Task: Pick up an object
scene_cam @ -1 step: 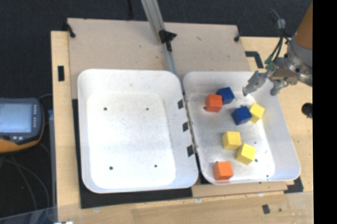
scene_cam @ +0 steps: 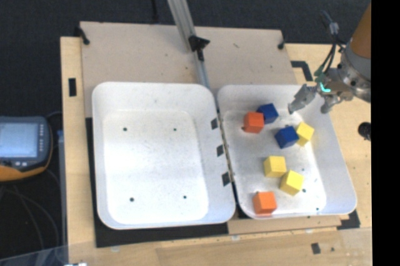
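The right bin (scene_cam: 331, 152) holds several small cubes. An orange cube (scene_cam: 253, 122) and a blue cube (scene_cam: 268, 112) sit near its back left. Another blue cube (scene_cam: 286, 136) touches a yellow cube (scene_cam: 305, 132) in the middle. Two more yellow cubes (scene_cam: 275, 165) (scene_cam: 291, 182) lie further forward, and a second orange cube (scene_cam: 264, 201) rests at the front. My gripper (scene_cam: 314, 101) hovers above the bin's back right part, fingers spread open with nothing between them, to the right of the first blue cube.
The left bin (scene_cam: 156, 152) stands beside the right one. A slanted metal post (scene_cam: 178, 2) rises behind the bins. A grey handheld device (scene_cam: 22, 143) lies off the bench at the left.
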